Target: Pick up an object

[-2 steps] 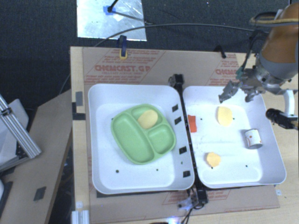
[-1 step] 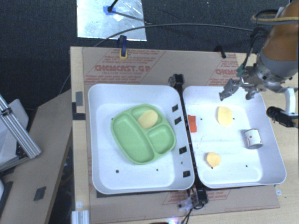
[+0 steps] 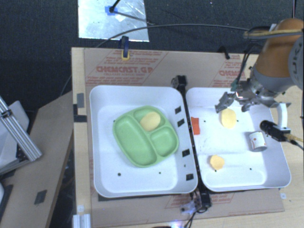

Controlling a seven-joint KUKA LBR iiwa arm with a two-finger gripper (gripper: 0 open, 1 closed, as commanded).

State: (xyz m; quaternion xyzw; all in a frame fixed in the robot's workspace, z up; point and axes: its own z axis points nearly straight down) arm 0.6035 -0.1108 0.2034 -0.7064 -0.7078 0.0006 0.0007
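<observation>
Gripper (image 3: 236, 103) sits over the right shallow white plastic bin (image 3: 273, 172), fingers spread apart and gripping nothing. Pale yellow rounded object (image 3: 229, 118) lies just below the fingertips, close to them but not between them. Small white-and-grey cylinder (image 3: 257, 141) is further down and right of the fingers; a smaller yellow-orange lump (image 3: 217, 162) is well below. Left white bin (image 3: 102, 175) holds a green three-compartment plastic tray (image 3: 135, 148) with a yellow round piece (image 3: 151, 121) in one compartment. Brown board (image 3: 142, 63) behind reads "CHEMCAST GP" in red.
</observation>
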